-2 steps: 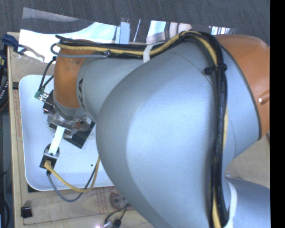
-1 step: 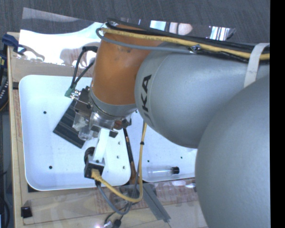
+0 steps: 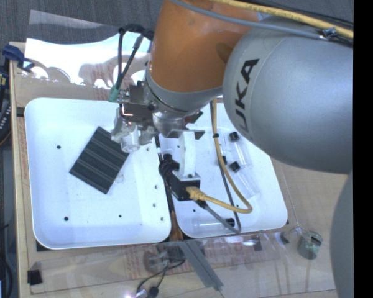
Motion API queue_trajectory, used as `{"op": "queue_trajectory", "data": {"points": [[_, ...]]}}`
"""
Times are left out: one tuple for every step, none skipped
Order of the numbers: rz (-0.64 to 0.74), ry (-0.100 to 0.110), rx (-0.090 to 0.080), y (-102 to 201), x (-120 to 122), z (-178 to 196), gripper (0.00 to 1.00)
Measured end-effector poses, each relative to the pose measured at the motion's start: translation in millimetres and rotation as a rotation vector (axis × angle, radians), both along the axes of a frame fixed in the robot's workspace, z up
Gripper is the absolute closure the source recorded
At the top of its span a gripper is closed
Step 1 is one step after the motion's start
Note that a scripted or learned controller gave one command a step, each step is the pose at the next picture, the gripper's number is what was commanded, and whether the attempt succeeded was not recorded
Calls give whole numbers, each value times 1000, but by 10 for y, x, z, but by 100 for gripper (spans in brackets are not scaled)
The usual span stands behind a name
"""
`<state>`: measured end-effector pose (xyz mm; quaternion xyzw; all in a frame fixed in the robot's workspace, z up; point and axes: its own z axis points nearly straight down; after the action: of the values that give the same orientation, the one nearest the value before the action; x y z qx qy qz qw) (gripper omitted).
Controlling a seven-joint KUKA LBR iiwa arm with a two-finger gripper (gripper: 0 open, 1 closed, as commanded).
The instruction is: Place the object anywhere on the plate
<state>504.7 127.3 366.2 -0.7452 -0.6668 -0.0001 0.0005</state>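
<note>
As seen: dark ridged slab (image 3: 101, 160) flat, left bin (image 3: 50, 222) | long axis upper-right–lower-left

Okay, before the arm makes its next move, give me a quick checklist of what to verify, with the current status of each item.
1. Object located: ok. A dark ribbed rectangular piece lies flat in the left bin.
2. Plate located: cannot tell. Nothing clearly recognisable as a plate stands out in the camera view; the arm covers much of the right bin.
3. Pincer position: ok. The pincer hangs at the ribbed piece's upper right corner, over the left bin.
4. Grasp on object: cannot tell. The view does not show the piece between the pincer's tips.
5. Cable clearance: not ok. A yellow cable and black cable trail across the right bin.
</note>
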Motion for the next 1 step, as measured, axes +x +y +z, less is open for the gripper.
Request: {"op": "queue_trajectory", "data": {"points": [[204, 7, -2, 229, -300, -1850, 100]]}}
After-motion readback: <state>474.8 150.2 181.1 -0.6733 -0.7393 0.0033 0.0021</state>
